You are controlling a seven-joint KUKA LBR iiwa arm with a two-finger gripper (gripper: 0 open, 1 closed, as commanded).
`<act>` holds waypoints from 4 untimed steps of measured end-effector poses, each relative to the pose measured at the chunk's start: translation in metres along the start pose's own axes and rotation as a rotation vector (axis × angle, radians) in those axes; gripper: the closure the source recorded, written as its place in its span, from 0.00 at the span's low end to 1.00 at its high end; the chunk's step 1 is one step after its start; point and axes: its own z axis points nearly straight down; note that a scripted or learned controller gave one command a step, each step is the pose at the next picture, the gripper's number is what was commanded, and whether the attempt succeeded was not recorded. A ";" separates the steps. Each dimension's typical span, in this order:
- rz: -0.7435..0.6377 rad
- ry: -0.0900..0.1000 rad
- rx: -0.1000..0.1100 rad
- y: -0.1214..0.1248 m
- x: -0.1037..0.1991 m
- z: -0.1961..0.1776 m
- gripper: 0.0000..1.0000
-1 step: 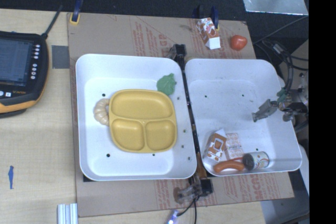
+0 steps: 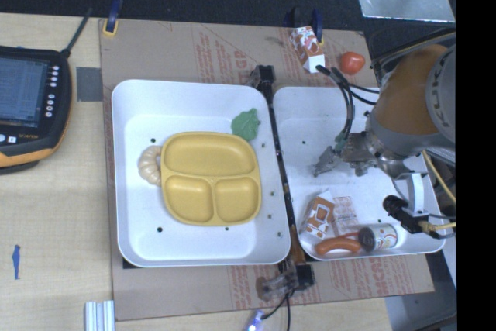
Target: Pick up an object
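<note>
My gripper (image 2: 327,162) hangs over the bare middle of the right bin (image 2: 304,111), pointing left and down, with nothing visibly in it. Below it at the bin's front lie an orange-and-white snack packet (image 2: 317,218), a pale wrapper (image 2: 343,205), a red sausage-shaped toy (image 2: 339,246) and a small bottle (image 2: 380,236). The left bin (image 2: 132,232) holds a yellow divided plate (image 2: 211,177), a green leafy piece (image 2: 246,124) at the plate's upper right, and a beige pastry (image 2: 149,164) tucked against its left side.
A red tomato (image 2: 352,62) and a small carton (image 2: 308,45) sit on the cardboard behind the right bin. A tablet with an orange case (image 2: 27,105) lies at the far left. Black cables (image 2: 346,101) trail from the wrist over the right bin.
</note>
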 end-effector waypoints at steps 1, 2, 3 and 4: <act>0.005 -0.001 -0.005 0.079 -0.096 0.019 0.00; 0.002 0.000 -0.002 0.004 -0.027 0.020 0.00; 0.003 -0.001 -0.005 0.087 -0.089 0.016 0.00; 0.001 0.000 -0.002 -0.047 -0.036 0.021 0.00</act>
